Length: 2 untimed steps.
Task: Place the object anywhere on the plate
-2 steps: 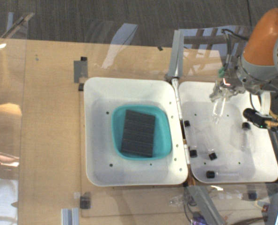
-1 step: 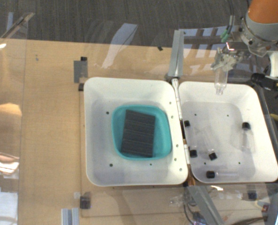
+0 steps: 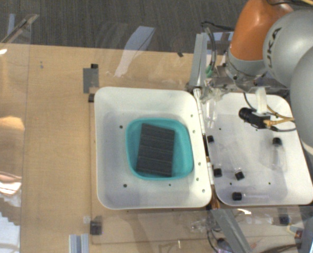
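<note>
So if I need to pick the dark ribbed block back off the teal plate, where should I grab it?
Probably across its two long edges, coming straight down from above. The dark ribbed block lies flat on the teal plate in the left bin, long axis nearly up-down in view, slightly tilted; the narrower width likely suits the gripper.

My arm [image 3: 283, 36], grey with its orange band, reaches over the far edge of the right bin [image 3: 299, 194], wrist pointing down toward it

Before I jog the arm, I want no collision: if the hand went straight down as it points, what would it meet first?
Probably the near-left corner of the right bin, by the rim shared with the left bin; depth is unclear from above.
</note>
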Each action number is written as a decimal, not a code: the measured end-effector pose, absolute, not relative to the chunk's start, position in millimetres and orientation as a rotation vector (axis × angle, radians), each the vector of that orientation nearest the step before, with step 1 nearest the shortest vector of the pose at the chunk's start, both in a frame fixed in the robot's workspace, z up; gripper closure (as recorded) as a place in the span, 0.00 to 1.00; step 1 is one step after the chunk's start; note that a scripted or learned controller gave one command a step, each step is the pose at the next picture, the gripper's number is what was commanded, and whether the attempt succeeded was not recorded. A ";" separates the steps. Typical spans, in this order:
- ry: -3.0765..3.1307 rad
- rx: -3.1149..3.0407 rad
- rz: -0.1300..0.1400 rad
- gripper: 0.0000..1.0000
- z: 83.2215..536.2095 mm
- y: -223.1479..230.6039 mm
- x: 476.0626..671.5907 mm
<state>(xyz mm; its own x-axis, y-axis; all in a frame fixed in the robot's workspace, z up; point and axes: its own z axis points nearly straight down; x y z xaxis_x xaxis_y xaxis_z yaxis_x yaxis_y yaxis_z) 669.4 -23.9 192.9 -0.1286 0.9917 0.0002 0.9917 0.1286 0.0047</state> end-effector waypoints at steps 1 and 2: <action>2.465 1.942 0.006 1.00 185.6 29.2 610.2; 2.464 1.944 0.006 0.00 185.6 28.6 610.3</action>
